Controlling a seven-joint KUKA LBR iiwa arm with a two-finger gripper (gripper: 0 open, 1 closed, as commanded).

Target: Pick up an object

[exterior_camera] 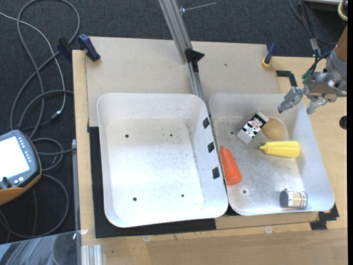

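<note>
Yellow mustard bottle (281, 148) lies on its side in the right bin (317, 164), hand (302, 103) spread apart above.

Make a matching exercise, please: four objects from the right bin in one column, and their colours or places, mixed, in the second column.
Things:
1. bottle
2. carrot
3. small can
4. round ball

Descriptions:
A. orange, by the left wall of the right bin
B. yellow, lying on its side
C. tan, next to the black-and-white carton
D. near the front right corner of that bin

Pairs: 1-B, 2-A, 3-D, 4-C
</note>
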